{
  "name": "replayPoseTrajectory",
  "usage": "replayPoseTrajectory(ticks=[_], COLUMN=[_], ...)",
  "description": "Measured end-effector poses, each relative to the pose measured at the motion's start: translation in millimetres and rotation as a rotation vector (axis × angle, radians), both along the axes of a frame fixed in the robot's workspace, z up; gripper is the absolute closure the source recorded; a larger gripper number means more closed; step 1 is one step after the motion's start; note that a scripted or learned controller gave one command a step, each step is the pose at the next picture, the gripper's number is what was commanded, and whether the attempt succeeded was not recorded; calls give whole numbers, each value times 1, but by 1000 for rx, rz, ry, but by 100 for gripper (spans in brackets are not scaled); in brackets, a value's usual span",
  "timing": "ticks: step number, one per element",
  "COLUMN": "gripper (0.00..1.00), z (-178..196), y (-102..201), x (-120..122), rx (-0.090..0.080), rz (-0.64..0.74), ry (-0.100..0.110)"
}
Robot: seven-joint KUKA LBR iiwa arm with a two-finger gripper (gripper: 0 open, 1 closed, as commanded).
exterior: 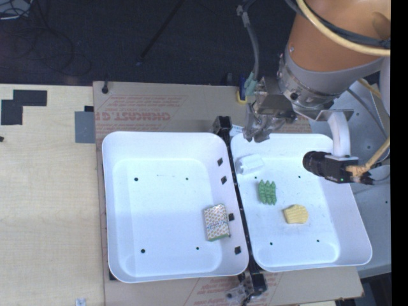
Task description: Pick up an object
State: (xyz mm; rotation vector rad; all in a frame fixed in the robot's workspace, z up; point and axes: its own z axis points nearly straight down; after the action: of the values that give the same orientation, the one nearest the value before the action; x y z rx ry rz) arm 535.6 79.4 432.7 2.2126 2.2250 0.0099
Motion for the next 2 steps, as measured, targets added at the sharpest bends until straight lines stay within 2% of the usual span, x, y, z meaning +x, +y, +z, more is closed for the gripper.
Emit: replayPoseTrajectory(ticks=[1,2], gripper=[100,100], z=[-53,-148], y=[30,4], x=[48,-34], rx=[-3,-5], rz=[0,-7], ry=[12,27])
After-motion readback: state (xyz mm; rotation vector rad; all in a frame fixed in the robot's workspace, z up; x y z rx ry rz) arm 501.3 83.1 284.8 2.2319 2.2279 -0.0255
